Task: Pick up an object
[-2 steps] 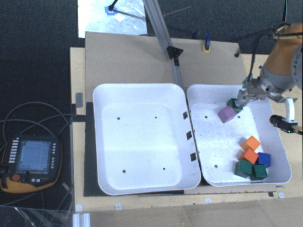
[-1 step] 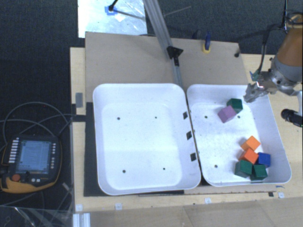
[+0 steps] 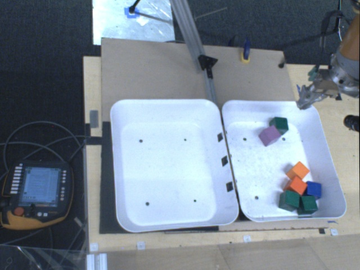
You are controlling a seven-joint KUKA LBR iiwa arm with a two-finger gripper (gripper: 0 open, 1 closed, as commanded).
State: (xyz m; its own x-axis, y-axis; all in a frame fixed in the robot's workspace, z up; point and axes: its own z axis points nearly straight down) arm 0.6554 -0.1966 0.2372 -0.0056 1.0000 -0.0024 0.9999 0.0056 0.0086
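Gripper (image 3: 304,101) state: can't tell. Nearest obj below-left: green block (image 3: 279,124), purple block (image 3: 269,135), touching. Path betw. unobstructed.

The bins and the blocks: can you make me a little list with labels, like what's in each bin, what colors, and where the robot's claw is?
left bin: no blocks seen in it
right bin: all the blocks
far pair: purple block touching a dark green block
near-corner pile: two orange blocks, one blue block, two green blocks, packed together
gripper: above the right bin's far right corner, holding nothing
left of the bins: handheld screen controller with cables
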